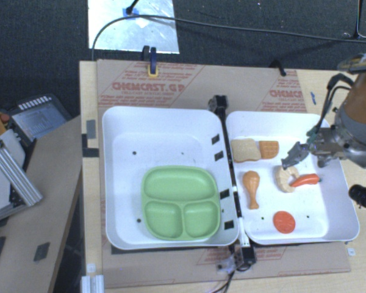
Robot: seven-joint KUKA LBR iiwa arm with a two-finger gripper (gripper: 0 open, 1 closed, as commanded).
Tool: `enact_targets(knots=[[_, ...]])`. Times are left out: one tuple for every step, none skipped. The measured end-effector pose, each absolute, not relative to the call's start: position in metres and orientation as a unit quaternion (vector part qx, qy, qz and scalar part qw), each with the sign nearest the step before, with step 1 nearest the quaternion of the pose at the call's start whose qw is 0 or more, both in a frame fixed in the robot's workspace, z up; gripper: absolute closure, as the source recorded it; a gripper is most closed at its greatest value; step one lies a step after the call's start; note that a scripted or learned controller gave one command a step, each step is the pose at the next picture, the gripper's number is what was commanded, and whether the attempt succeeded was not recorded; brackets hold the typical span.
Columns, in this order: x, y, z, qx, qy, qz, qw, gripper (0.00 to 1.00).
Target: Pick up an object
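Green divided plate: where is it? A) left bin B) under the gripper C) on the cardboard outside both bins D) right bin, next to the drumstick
A: the green divided plate lies in the left bin, in its near part, while the drumstick and the gripper are over in the right bin.

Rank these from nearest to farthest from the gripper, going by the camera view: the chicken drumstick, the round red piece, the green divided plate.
Measured from the gripper in the right bin:
1. Chicken drumstick, in the right bin, near the divider, left of and below the gripper.
2. Round red piece, at the right bin's front, almost straight below the gripper.
3. Green divided plate, across in the left bin.
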State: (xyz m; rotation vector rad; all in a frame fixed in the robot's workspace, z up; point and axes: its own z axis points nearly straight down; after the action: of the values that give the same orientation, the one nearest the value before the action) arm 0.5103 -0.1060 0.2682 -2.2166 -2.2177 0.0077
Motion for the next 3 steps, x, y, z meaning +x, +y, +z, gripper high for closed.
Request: enact_targets(knots=[[0.512, -0.106, 0.273, -0.706, -0.708, -0.0004, -0.001, 0.00], [0.518, -0.102, 0.229, -0.707, -0.708, 0.0005, 0.001, 0.00], [0.527, -0.098, 0.177, -0.707, -0.708, 0.0008, 0.002, 0.00]])
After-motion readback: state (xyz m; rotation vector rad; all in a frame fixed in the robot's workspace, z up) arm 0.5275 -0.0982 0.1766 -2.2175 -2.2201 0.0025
